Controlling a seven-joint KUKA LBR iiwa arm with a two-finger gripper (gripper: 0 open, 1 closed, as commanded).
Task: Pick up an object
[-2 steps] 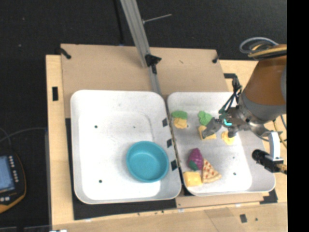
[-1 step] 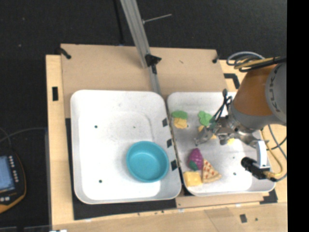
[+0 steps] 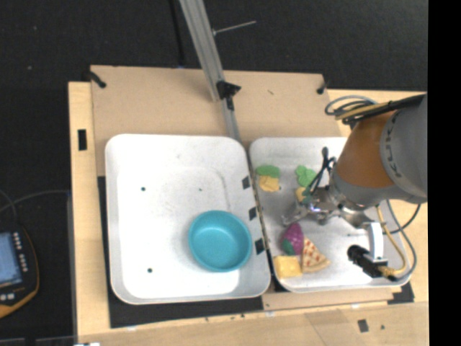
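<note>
Several toys (image 3: 292,238) beside end effector (image 3: 306,209)

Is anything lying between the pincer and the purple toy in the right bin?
Nothing visible does. The pincer hangs over the right bin, with the purple toy just below-left of it in the picture and bare white floor between. The pizza slice and yellow block sit beyond the toy.

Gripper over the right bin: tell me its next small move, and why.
Probably a short descent toward the purple toy. The gripper sits over the right bin just above and to the right of that toy, with nothing visibly between its fingers. The pizza slice and yellow block lie close by, so it should come down straight.
</note>
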